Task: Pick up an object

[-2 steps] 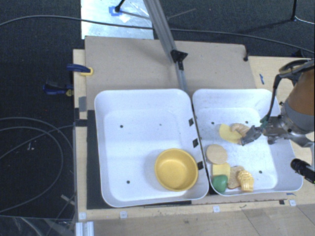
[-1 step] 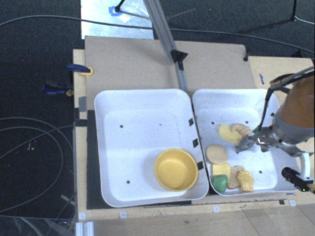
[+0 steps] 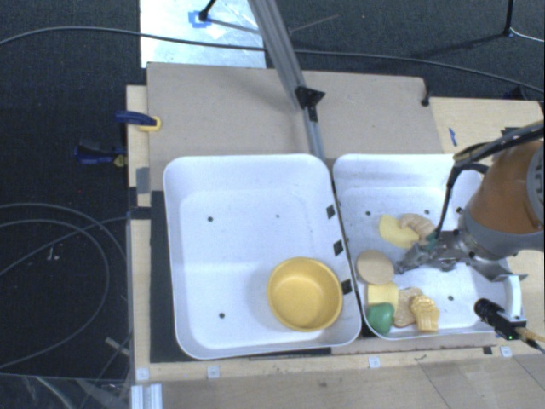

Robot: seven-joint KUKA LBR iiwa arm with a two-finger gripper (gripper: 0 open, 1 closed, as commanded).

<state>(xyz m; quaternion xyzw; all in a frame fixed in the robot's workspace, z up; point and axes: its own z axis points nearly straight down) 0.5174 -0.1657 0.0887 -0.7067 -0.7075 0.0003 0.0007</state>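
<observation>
I see the gripper (image 3: 415, 256) low in the right bin (image 3: 375, 186) beside the yellow piece (image 3: 392, 230); finger spacing I cannot tell. I'd centre over it before closing.

Both white bins (image 3: 255, 177) look like smooth moulded plastic with a soft sheen, their floors faintly speckled. The yellow bowl (image 3: 305, 293) in the left bin is matt plastic, evenly coloured. The bench (image 3: 230, 109) top reads as raw fibreboard or cardboard, dull and tan. The pole (image 3: 281, 41) slanting down from the far side is brushed grey metal. The arm's orange band (image 3: 509, 190) is glossy. The small items (image 3: 407, 228) in the right bin seem foam or plastic, though the blur leaves this unsure.
</observation>
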